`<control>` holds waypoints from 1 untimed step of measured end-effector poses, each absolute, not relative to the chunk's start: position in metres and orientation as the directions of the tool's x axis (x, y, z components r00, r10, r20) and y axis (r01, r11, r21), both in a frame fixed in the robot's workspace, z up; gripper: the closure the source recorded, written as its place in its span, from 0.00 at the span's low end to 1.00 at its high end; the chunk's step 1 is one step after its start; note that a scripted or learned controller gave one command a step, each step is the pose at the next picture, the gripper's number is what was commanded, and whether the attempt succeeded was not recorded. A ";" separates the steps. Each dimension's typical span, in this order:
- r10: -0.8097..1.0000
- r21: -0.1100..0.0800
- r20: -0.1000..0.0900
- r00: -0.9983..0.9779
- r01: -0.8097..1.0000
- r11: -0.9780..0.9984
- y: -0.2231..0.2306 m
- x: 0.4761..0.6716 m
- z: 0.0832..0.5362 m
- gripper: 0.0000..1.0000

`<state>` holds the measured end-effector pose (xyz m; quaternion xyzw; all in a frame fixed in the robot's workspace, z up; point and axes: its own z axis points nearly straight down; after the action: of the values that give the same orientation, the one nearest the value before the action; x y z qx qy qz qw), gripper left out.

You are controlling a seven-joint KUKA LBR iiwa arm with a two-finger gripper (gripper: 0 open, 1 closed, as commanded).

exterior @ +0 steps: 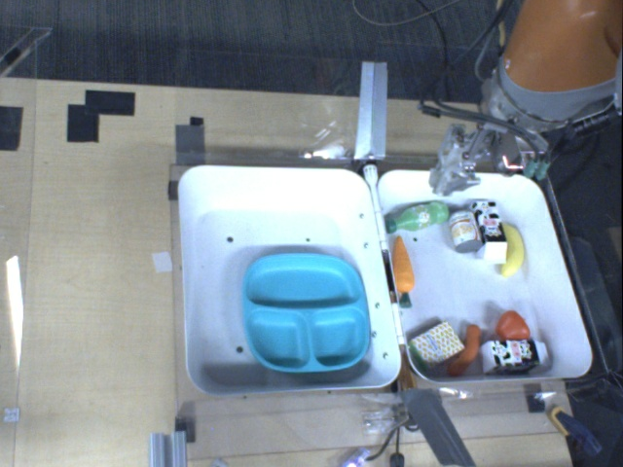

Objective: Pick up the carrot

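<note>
Right bin point(560, 261): carrot point(402, 266) against left wall, green bottle point(417, 216) just above; jaws' state unclear.

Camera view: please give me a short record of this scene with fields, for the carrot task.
target: orange carrot, lying lengthwise against the left wall of the right white bin
near the target: green packet just beyond its far end
gripper: metal two-finger gripper over the far rim of the right bin, apart from the carrot
left bin: shallow white bin holding a blue divided plastic plate
other items, right bin: yellow banana, small tin can
task state: carrot not yet picked up
</note>
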<state>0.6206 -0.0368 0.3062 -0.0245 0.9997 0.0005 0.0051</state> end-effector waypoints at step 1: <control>-0.181 0.000 -0.010 -0.983 -0.181 0.984 0.021 0.611 0.308 1.00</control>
<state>0.6108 0.0214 0.3083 -0.0907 0.9959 0.0006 0.0049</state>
